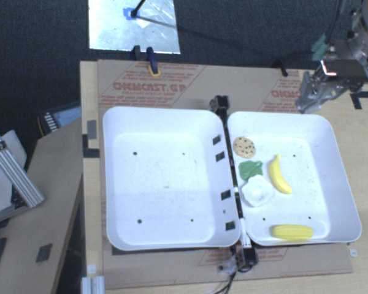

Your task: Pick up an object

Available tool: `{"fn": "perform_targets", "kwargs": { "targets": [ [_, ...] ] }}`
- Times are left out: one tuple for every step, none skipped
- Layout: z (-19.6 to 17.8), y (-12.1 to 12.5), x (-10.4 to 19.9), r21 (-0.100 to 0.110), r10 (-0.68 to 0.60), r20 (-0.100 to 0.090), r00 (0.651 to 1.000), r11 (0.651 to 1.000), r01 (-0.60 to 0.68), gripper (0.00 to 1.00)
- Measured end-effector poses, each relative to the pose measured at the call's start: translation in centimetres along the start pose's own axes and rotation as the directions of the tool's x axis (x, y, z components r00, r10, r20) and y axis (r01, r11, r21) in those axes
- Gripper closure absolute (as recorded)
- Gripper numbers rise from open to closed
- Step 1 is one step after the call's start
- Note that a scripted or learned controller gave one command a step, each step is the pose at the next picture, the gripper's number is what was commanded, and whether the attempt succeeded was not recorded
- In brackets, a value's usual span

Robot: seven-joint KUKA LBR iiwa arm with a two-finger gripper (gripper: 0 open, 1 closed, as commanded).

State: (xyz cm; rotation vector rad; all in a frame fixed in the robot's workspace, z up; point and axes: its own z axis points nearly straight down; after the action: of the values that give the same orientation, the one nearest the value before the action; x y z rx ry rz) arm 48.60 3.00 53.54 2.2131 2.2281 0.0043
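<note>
White left bin, bare. Right bin held cookie, green piece, white piece, banana, yellow corn-like piece, clustered left-centre, all reachable. Gripper hovered beyond far rim, nothing held; jaw state unreadable.

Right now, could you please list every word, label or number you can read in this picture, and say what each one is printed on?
"CHEMCAST. GP" in red, on the brown protective sheet under the bins, behind the left bin.
The same red print repeats behind the right bin, near the gripper, but it is partly covered and too blurred to read in full.
Smaller red lines around both prints are too small to read.
</note>
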Motion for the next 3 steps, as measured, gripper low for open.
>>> {"fn": "perform_targets", "kwargs": {
  "targets": [
    [0.0,0.1,1.7,0.000,0.002,0.000,1.000,1.000,-0.002,1.00],
    [0.0,0.1,2.9,0.000,0.001,0.000,1.000,1.000,-0.001,1.00],
    [0.0,0.1,3.9,0.000,0.002,0.000,1.000,1.000,-0.002,1.00]
  ]
}}
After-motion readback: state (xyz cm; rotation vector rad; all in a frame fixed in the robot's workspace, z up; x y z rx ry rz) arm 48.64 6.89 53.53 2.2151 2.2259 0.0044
